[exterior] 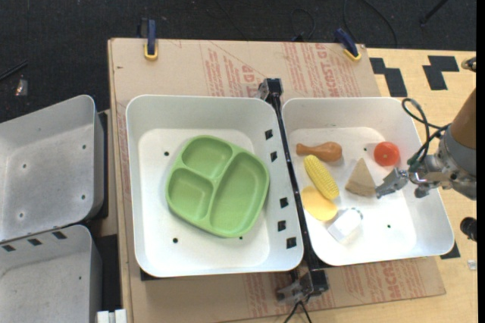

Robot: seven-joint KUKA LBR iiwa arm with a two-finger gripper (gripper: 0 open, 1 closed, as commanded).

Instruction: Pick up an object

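Right bin (436, 234), near to far: white block (345, 224); yellow disc (319, 205); corn (320, 176); tan wedge (363, 179); drumstick (320, 152); tomato (386, 153). Gripper (395, 183) beside wedge, seemingly parted, nothing clasped; blurred, so uncertain. Risk: fingers nudging wedge aside, closing on air. Left bin (144, 185): green tray (218, 185).

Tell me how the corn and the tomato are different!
The corn is yellow and long, but the tomato is red and round. The corn looks bigger than the tomato. The corn lies slanted near the bin's left wall, next to the drumstick, while the tomato sits farther right, closer to the pincer. Both are toy foods in the right bin.
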